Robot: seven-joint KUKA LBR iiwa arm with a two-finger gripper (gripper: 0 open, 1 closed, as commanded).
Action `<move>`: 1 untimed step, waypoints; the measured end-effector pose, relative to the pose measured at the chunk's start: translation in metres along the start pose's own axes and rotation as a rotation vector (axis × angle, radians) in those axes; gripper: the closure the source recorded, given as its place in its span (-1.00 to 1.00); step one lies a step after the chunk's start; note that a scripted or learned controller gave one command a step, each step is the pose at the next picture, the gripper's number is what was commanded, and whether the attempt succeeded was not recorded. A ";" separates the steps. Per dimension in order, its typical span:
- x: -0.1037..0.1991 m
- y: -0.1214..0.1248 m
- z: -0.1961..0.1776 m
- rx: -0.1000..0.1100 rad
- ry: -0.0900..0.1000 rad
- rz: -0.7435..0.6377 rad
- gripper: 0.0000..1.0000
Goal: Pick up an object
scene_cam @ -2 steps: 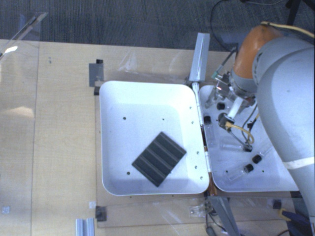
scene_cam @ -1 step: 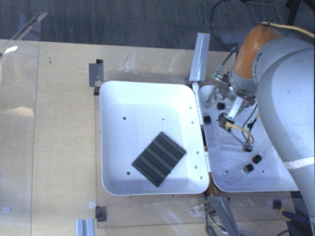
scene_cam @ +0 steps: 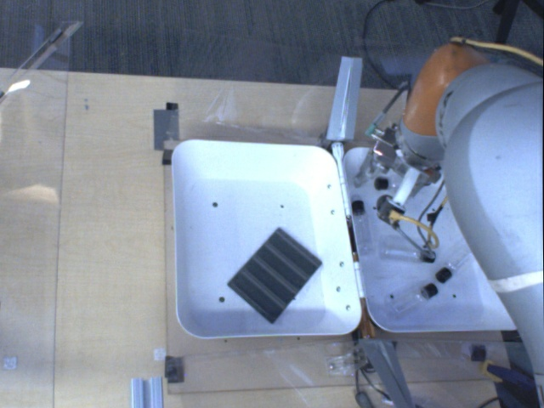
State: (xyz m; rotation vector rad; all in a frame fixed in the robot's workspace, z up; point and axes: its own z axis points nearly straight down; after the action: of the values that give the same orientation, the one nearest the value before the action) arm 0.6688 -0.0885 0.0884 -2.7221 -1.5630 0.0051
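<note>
Tool [scene_cam: 384,170] sits over the right shallow white bin [scene_cam: 408,313], by its far left corner. I cannot tell if it is spread or pressed together. A dark grey ribbed rectangular slab [scene_cam: 275,274] lies flat and skewed in the left shallow white bin [scene_cam: 221,177], toward its near edge. I note small black pieces [scene_cam: 429,291] in the right bin, near its near edge.

A slab [scene_cam: 275,275] lies in the left bin [scene_cam: 195,228] near its front edge; the arm [scene_cam: 493,185] hangs over the right bin [scene_cam: 382,306].

A dark ribbed block [scene_cam: 275,274] lies tilted in the left bin [scene_cam: 221,177], lower centre. At right, the arm [scene_cam: 489,194] overhangs the right bin [scene_cam: 399,313] and its small black bits [scene_cam: 442,274].
</note>
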 end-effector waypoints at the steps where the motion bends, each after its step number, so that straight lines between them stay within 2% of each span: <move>1: 0.002 0.001 -0.013 -0.003 0.000 -0.005 1.00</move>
State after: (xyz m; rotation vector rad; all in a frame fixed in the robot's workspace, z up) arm 0.6705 -0.0872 0.1012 -2.7200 -1.5716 0.0019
